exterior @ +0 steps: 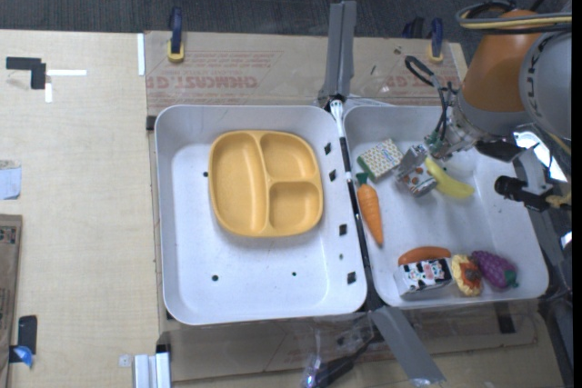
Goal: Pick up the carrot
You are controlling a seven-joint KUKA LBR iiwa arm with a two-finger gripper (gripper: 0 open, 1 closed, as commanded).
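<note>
The carrot, orange with a green top, lies along the left wall of the right bin, with its tip toward the front. My gripper hangs over the back middle of that bin, right above the upper end of a yellow banana. It is about a hand's width to the right of the carrot and further back. Nothing shows between its fingers.
Near the carrot are a small checkered box and a tin can. A sausage, a milk carton, a pastry and purple grapes crowd the front. The left bin holds a yellow divided plate.
</note>
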